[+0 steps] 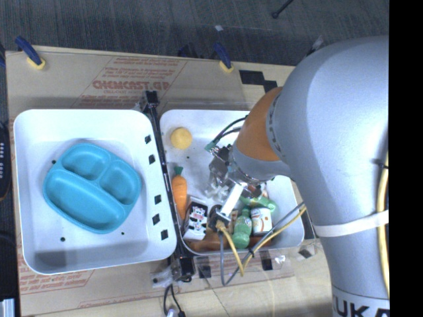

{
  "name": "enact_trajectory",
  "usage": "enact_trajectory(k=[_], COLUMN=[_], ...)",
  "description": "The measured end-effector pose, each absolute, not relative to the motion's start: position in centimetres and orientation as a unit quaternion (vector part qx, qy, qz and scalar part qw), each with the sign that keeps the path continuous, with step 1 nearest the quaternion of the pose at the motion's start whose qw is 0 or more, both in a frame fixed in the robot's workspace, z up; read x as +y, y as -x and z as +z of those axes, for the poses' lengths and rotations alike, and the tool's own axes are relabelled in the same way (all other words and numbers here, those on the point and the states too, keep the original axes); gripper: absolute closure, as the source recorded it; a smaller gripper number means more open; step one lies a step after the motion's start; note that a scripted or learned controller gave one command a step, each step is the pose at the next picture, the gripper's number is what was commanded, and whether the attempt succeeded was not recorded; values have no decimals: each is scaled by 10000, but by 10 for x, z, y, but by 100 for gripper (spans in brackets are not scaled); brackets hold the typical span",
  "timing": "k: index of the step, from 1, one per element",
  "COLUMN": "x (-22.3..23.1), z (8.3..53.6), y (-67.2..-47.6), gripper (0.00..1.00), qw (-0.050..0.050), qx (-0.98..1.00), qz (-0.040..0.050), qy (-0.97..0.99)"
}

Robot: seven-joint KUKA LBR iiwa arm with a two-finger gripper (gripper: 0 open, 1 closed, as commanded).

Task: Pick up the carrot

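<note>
Carrot (179, 193) lies in right bin (198, 119), tight along its left wall, lower end near a black-and-white carton (196, 220). Jaws sit just right of it; released or clenched, cannot tell. Risk: wall blocks one side, so jaws slip off or catch the carton.

The carrot (179, 191), orange with a short green stem end, lies flat on the floor of the right bin (201, 121), lengthwise just beside its left wall, stem end pointing toward the far side.
</note>
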State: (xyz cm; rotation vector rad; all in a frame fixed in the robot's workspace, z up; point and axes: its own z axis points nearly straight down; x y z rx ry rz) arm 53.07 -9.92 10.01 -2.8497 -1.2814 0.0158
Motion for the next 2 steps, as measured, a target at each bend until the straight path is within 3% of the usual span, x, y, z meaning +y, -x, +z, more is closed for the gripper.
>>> enact_trajectory(k=[1, 2], x=[-7, -16], z=[192, 247], y=[-530, -496], gripper=[100, 100], qw=[43, 38], qx=[-2404, -1806], qz=[29, 29], qy=[9706, 9835])
